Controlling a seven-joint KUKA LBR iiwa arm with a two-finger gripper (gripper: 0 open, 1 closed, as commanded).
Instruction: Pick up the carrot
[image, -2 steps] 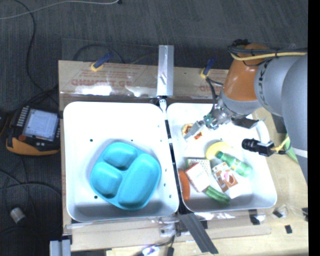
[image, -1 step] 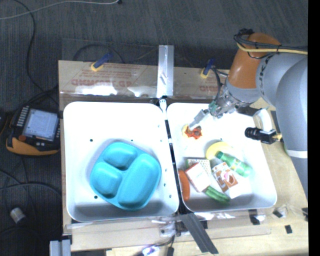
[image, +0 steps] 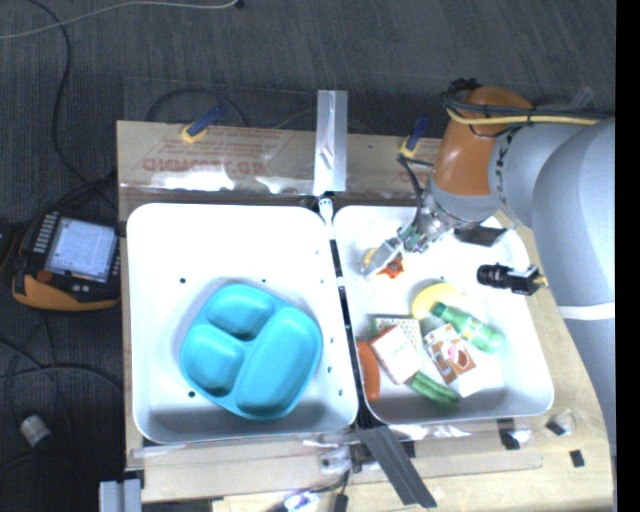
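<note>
Carrot (image: 368, 368) (bin's near-left edge) lies well apart from gripper (image: 383, 257); grip unclear.

The tray (image: 250, 345) lies in the left bin (image: 160, 240). In the right bin (image: 520, 390), the carrot (image: 368, 368) lies along the left wall, boxes (image: 430, 355) just right of it; the hand (image: 392, 252) hangs behind them.

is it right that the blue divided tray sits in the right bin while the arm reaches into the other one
Not quite. The camera view shows the blue divided tray in the left bin, not the right. The arm reaches into the other one, the right bin, where the carrot lies along the left wall.
</note>
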